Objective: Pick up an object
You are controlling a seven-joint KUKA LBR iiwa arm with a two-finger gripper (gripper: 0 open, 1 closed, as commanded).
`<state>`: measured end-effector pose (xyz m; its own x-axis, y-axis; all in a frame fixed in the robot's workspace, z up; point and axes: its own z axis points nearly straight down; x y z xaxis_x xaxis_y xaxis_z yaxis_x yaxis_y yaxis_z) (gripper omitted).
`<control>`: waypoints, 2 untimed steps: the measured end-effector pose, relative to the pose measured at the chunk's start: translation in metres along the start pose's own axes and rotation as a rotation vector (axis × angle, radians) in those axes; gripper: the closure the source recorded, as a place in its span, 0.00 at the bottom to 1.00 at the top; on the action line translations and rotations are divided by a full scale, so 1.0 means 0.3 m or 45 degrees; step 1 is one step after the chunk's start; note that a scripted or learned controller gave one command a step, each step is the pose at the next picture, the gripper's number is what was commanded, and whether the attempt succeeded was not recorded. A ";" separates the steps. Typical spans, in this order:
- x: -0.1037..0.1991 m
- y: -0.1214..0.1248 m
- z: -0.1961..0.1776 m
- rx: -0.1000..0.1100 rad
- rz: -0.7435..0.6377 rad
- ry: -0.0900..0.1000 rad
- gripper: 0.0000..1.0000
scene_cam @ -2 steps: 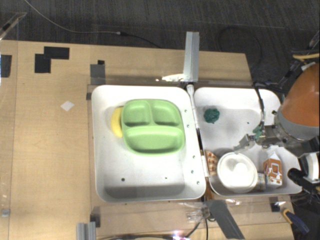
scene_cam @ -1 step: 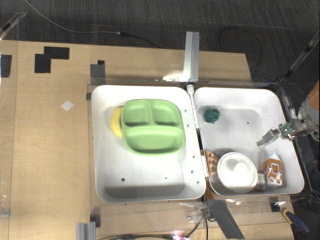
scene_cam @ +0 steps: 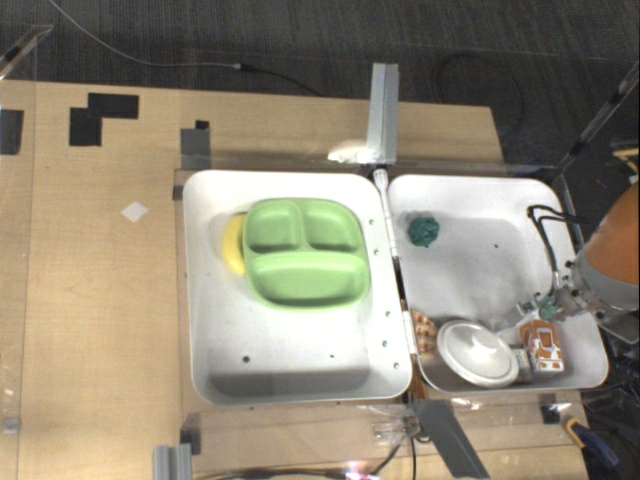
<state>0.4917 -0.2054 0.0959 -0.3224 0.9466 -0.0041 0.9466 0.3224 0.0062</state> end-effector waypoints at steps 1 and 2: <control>0.171 0.207 0.025 -0.007 0.065 -0.001 0.00; 0.098 0.402 0.030 -0.001 -0.083 0.001 0.00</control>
<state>0.5964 -0.1389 0.0874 -0.3832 0.9236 -0.0040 0.9236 0.3833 0.0070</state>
